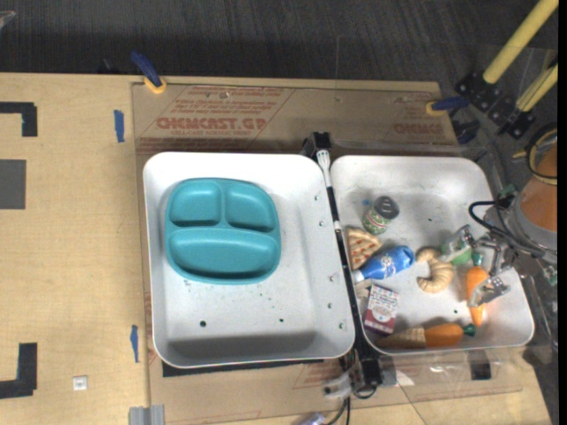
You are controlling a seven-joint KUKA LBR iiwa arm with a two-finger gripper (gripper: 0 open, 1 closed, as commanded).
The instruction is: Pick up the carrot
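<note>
An orange carrot [436, 334] with a green end lies lengthwise along the front wall of the right bin [425, 177]. My gripper [484, 267] reaches in from the right and hangs low over that bin's right side, behind and to the right of the carrot. A smaller orange piece [476, 281] sits right at the gripper, and I cannot make out whether it is held or just lying under it.
The right bin also holds a tan croissant [436, 274], a blue bottle [390, 261], a waffle piece [359, 246], a small round jar [384, 210] and a red and white box [381, 308]. A teal divided plate [223, 230] lies in the left bin [239, 326].
</note>
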